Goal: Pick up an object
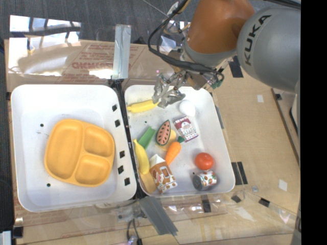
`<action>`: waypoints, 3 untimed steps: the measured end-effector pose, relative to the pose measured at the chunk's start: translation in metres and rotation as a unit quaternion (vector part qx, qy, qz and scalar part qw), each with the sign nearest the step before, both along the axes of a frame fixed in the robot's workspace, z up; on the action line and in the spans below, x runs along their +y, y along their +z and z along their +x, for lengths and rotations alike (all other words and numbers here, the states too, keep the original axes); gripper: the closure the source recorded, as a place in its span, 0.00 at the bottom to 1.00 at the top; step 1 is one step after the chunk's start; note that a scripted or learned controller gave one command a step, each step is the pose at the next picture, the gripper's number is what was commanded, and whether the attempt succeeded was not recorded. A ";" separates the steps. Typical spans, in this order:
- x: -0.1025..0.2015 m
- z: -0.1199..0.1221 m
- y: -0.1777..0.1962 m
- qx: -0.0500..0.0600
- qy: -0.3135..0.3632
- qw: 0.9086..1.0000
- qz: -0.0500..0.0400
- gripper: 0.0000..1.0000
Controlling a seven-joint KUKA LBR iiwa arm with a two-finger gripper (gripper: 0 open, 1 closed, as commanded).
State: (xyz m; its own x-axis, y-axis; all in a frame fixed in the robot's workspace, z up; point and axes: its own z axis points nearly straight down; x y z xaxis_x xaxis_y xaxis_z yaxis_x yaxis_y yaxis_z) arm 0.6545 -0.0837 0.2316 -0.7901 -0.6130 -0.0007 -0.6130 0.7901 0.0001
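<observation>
One hand (pixel 164 92) low over banana (pixel 141 106).

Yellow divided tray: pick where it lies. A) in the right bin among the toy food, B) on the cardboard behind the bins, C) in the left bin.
C: the yellow tray lies flat in the left bin, apart from the toy food in the right bin.

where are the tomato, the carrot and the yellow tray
tomato (pixel 204 161), camera view, middle of its red top
carrot (pixel 173 152), camera view, mid orange body
yellow tray (pixel 79 151), camera view, central divider ridge
</observation>
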 end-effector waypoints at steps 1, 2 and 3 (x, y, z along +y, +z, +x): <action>0.001 0.001 0.011 -0.002 0.000 1.000 0.000 1.00; -0.055 -0.024 -0.056 0.002 0.113 0.994 0.000 1.00; -0.055 -0.023 -0.055 0.001 0.113 0.994 0.000 0.00</action>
